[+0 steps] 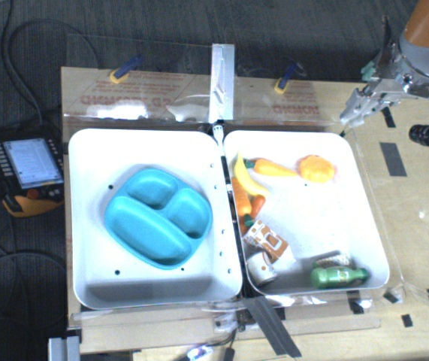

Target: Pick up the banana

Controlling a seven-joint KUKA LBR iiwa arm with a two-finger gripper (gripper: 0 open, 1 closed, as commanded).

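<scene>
While the green bottle (339,277) lies on its side at the near wall of the right bin (364,201), the banana (240,180) rests farther back, a smooth yellow curve along that bin's left wall, its far end close to the bin's far-left corner. Nearer than the banana, against the same wall, sit a small printed carton (266,241) and a pale round cup (260,268); an orange carrot-like piece (249,204) touches the banana's right side. Farther in, an elongated yellow-orange fruit (274,169) and a rounded orange one (316,168) lie near the far wall. Left of the right bin, the other bin holds a glossy blue compartment tray (159,216). Beyond the right bin's far-right corner, the gripper (358,110) hangs outside the bin, well apart from the banana, angled down-left; whether its jaws are open I cannot tell.
</scene>
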